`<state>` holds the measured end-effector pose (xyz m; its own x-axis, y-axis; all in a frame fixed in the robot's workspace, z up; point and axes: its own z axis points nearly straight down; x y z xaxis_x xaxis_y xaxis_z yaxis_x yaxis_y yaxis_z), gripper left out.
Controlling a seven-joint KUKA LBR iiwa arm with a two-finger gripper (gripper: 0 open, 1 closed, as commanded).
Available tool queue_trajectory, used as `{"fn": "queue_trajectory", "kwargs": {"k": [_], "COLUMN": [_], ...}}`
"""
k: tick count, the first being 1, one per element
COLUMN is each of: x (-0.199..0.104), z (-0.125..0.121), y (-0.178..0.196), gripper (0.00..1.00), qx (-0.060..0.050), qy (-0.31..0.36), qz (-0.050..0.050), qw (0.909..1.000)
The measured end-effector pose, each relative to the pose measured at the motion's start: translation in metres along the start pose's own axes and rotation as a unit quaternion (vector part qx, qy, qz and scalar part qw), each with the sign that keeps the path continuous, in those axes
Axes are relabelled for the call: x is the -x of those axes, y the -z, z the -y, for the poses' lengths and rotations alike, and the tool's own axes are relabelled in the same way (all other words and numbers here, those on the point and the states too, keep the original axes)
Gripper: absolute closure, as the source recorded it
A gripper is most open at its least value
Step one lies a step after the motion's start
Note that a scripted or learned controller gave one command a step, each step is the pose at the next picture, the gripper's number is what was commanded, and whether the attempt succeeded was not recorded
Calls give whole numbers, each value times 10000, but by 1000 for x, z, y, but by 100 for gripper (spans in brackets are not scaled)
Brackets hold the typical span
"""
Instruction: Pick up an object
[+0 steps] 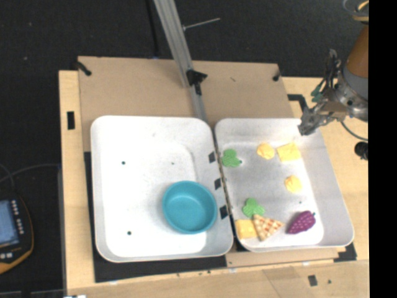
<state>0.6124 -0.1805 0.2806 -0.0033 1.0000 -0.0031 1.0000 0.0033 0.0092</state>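
We cannot tell the pincer (308,126) state; it hovers at the right bin (332,185) rim, near the yellow block (288,152). Risk: descending here strikes the rim, missing it

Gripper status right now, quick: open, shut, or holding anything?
Gripper: cannot be told; it sits over the right bin's far right corner, nothing visibly held.
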Motion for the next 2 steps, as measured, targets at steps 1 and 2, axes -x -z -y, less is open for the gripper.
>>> {"fn": "queue_trajectory", "kwargs": {"k": [1, 2], "x": [-58, -111], "z": [-3, -6], "y": [3, -14], "gripper": [100, 100], "qx": [-33, -45], "qy": [18, 15], "qz": [-18, -17], "qw": [10000, 10000]}}
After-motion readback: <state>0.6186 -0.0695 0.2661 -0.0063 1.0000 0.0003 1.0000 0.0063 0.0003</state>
